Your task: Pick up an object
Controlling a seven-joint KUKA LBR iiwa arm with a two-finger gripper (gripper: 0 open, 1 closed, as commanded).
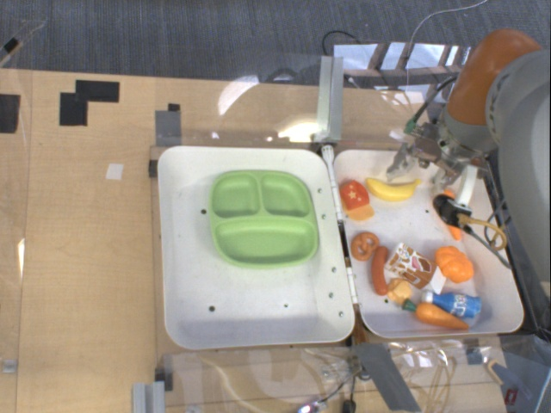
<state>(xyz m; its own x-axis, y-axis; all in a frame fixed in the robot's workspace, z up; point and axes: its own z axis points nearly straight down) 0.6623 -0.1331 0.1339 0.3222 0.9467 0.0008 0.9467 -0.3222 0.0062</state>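
The end effector [403,169] hangs just above the banana's [393,188] right end, grip state unclear, nothing visibly lifted yet, so picking remains undone.

A: Where is the tray [262,218]?

B: In the middle of the left bin [185,312].

A: And the right bin [501,312]?

B: The banana [393,188] is at 12 o'clock, the carrot [442,317] at 6 (beside a bottle [456,304]), and the sausage [380,271] at 9, under a pretzel [364,245].
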